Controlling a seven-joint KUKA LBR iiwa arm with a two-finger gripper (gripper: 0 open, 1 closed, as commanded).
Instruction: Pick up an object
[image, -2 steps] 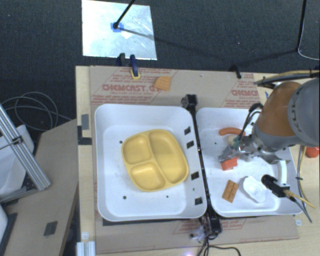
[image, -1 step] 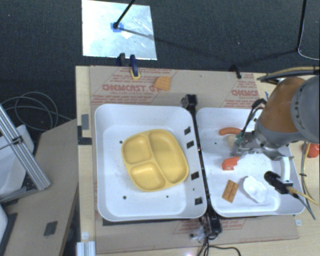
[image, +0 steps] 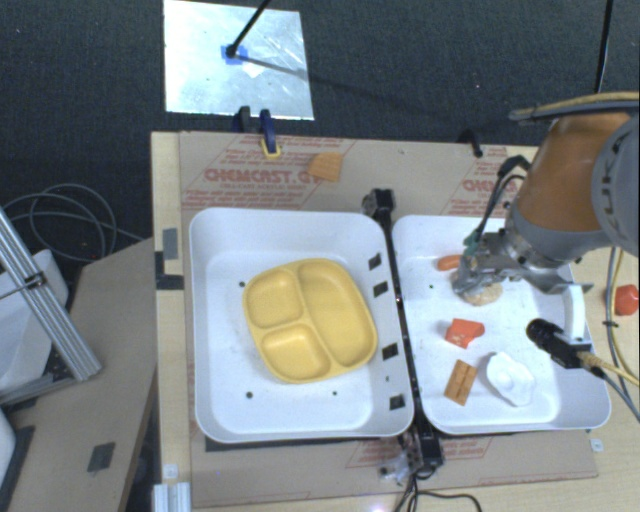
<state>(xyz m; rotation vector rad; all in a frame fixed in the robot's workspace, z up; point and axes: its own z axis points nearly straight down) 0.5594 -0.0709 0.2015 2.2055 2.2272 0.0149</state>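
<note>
My gripper (image: 478, 278) is low in the right bin (image: 590, 400), near its back middle. It sits right over a tan round object (image: 484, 294), part of which shows beneath it. A small orange-red piece (image: 448, 263) lies just left of the gripper. A red-orange block (image: 463, 332) lies in front of it. Nearer the front wall are a brown rectangular bar (image: 460, 381) and a white lumpy object (image: 510, 378).
The left bin (image: 215, 330) holds a yellow divided plate (image: 308, 318). A black divider with clips (image: 392, 300) runs between the bins. A tan block (image: 325, 166) lies on the cardboard behind the bins, and a small orange thing (image: 626, 298) lies right of the right bin.
</note>
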